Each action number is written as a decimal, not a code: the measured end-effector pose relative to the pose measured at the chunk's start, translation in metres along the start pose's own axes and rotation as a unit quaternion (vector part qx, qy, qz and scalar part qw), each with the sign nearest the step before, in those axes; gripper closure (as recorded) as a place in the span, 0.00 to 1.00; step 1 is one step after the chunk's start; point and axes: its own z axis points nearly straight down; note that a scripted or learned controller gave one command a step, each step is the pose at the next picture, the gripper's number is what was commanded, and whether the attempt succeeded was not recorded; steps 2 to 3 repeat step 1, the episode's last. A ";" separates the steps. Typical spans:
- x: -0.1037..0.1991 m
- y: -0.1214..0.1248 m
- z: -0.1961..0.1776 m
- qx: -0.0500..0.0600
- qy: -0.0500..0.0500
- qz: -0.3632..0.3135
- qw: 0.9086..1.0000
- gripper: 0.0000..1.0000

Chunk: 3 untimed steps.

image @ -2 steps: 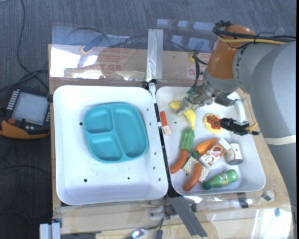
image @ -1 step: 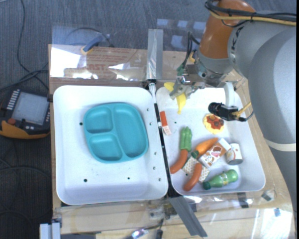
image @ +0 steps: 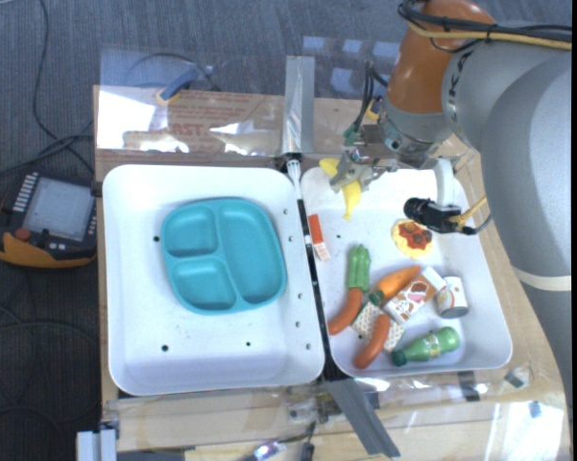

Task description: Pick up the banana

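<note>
Dark grey carpet surrounds a wooden bench bearing two white bins. At the upper middle of the frame, the banana (image: pixel 351 198) hangs upright at the top of the right bin (image: pixel 490 334), its upper end pinched between the closed fingers of the gripper (image: pixel 357 173). Below it lie a green vegetable (image: pixel 357 267), two carrots (image: pixel 396 282), a small carton (image: pixel 409 303), a can (image: pixel 452 299) and a green bottle (image: pixel 426 345). A teal divided plate (image: pixel 224 254) sits in the left bin (image: pixel 134 353). A handheld control pendant (image: pixel 43 219) rests at far left.
</note>
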 end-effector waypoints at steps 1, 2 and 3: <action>-0.060 -0.046 -0.062 0.000 0.000 0.032 0.999 1.00; -0.060 -0.046 -0.062 0.000 0.000 0.032 0.999 1.00; -0.060 -0.046 -0.062 0.000 0.000 0.032 0.999 1.00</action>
